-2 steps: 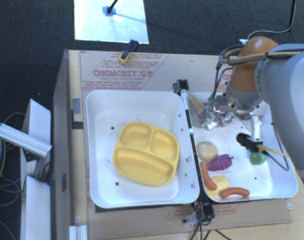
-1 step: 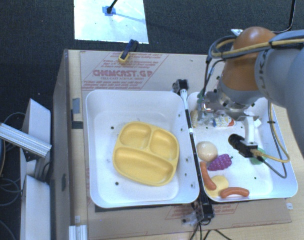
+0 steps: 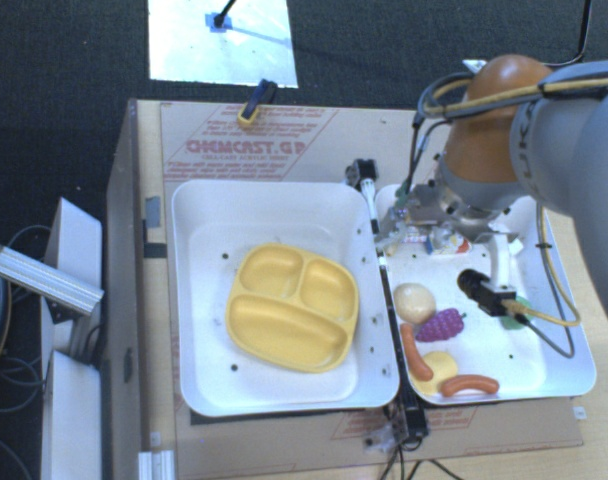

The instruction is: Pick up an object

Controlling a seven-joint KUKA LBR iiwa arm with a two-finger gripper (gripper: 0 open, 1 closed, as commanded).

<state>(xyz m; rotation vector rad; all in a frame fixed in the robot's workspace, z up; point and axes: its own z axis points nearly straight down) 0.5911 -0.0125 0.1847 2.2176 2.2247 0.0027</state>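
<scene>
The right bin (image 3: 576, 360) holds a cream egg-shaped piece (image 3: 414, 301), a purple bunch of grapes (image 3: 440, 323), an orange sausage (image 3: 416, 352), a yellow piece (image 3: 442, 366) and a second sausage (image 3: 470, 385), all in its near left part. My gripper (image 3: 428, 230) hangs low over the far left part of this bin, above and apart from the egg-shaped piece. The wrist hides its fingers, and I see nothing held. A yellow divided plate (image 3: 294, 303) lies in the middle of the left bin (image 3: 184, 298).
A black clamp (image 3: 362, 174) sits on the wall between the bins at the far side. A yellow and black tool (image 3: 254, 104) lies on the board behind the left bin. The arm covers the right bin's far right corner.
</scene>
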